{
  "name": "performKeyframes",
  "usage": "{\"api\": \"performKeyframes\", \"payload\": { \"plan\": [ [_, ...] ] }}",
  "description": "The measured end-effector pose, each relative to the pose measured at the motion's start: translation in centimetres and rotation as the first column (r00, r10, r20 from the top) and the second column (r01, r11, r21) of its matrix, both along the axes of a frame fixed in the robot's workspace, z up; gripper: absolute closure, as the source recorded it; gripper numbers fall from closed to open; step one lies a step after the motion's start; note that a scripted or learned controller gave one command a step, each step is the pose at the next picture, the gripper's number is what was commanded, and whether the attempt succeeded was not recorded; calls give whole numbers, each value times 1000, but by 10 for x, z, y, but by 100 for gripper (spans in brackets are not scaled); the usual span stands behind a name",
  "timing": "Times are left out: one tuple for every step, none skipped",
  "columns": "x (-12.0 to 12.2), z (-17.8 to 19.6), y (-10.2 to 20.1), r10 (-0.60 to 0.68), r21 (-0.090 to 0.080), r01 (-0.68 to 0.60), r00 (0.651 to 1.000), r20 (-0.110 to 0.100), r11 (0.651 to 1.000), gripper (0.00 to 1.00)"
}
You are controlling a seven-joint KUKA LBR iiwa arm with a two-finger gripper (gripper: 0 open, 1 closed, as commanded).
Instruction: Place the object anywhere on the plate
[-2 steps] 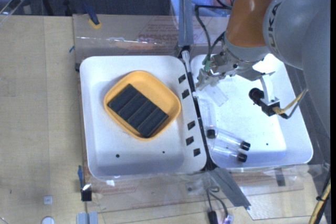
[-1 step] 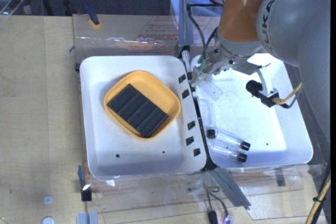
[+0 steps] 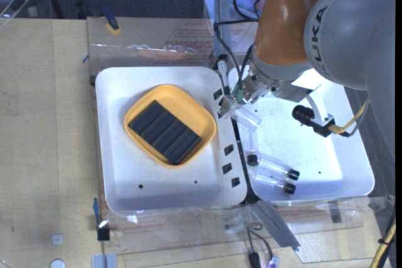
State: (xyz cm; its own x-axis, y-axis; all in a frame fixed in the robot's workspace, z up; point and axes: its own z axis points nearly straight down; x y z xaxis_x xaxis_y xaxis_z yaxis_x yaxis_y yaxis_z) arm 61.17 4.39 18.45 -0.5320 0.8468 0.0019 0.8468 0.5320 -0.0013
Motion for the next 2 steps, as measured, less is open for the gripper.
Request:
{"api": "performKeyframes", "payload": {
  "plan": [
    [-35,0,30,146,0,-146,989,0,989,100],
    [-34,0,29,145,1,-145,989,0,989,0]
  ]
}}
